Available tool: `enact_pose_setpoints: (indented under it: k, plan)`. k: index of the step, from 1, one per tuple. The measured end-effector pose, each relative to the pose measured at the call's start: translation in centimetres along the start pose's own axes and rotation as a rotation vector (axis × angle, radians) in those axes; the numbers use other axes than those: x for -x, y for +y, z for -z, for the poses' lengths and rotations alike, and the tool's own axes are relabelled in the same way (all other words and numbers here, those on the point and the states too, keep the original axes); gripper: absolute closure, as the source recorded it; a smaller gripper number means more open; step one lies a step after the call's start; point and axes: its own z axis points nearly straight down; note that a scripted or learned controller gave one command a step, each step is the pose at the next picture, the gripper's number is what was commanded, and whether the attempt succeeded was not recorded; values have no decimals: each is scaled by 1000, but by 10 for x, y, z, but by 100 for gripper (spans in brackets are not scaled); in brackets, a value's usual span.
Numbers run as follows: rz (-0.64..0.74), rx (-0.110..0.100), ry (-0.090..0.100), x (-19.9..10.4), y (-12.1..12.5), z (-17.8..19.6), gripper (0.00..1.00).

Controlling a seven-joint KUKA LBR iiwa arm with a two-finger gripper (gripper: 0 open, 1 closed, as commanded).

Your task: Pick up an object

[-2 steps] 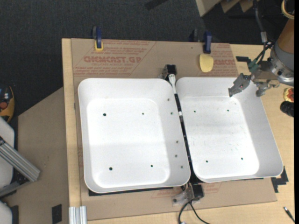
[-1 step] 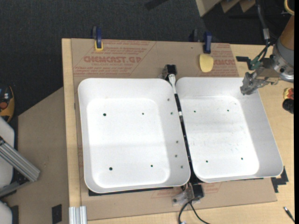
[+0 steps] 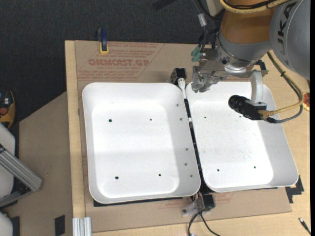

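While the arm (image 3: pixel 256 18) is reaching in from the right, we're seeing the claw (image 3: pixel 201 84) hanging over the right bin's (image 3: pixel 246 151) far-left corner, next to the divider. We can't tell how the claw is set; it's too small and dark. We're not spotting any object to pick: both bins, left bin (image 3: pixel 133 141) included, are reading as smooth glossy white plastic, shallow, rounded corners, dotted with small dark holes. They're sitting side by side on a cardboard-topped bench (image 3: pixel 78 68), likely for reach.

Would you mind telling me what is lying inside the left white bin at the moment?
The left bin shows bare white floor with four small dark dots, and no object lies on it. Nothing covers it; the hand hangs over the right bin.
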Motion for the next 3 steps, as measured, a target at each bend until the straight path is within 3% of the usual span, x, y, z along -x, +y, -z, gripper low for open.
enact_pose_setpoints:
  k: [1, 2, 3]
  plan:
    - [-12, 14, -2, -30, -31, 205, 100]
    - [-8, -13, -6, -135, -37, 98, 100]
    - [-13, -17, -9, -174, -17, -7, 100]
